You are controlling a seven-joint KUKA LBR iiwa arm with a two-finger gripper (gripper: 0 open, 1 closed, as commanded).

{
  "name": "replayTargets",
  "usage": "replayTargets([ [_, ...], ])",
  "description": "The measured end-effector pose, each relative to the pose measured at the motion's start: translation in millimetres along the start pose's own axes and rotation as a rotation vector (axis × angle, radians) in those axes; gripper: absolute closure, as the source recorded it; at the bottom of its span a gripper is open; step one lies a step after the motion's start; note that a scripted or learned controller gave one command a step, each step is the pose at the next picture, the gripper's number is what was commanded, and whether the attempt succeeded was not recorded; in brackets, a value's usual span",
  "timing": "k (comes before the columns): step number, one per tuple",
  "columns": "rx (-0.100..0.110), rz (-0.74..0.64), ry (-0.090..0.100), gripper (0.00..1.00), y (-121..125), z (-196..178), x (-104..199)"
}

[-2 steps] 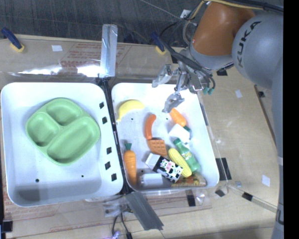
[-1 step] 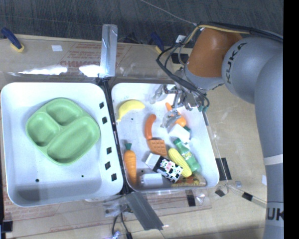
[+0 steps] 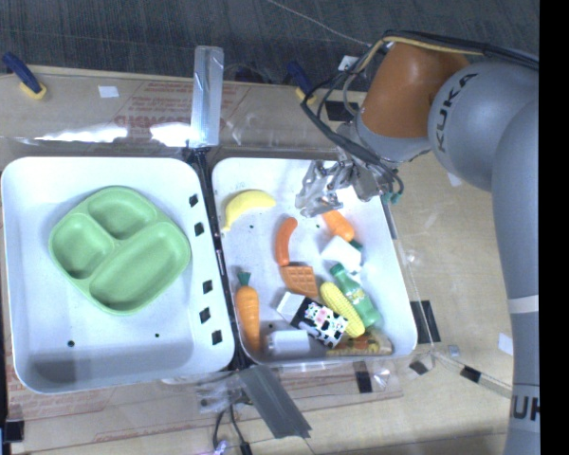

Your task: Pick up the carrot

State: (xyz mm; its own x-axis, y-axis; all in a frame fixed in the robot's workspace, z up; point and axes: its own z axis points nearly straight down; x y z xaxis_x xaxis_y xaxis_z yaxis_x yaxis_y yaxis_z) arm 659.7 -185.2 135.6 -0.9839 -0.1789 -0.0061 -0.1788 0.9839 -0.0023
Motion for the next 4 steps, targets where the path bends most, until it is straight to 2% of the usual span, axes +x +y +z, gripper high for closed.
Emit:
replayTargets([
  [1,0.000,0.000,0.001,0.00,0,0,0],
  [2,-0.003,-0.003,0.007,0.00,-20,44,23],
  [3,-0.001,-0.007,0.000,1.00,-19,31,20],
  [4,-0.001,-0.008,0.001,0.00,-19,31,20],
])
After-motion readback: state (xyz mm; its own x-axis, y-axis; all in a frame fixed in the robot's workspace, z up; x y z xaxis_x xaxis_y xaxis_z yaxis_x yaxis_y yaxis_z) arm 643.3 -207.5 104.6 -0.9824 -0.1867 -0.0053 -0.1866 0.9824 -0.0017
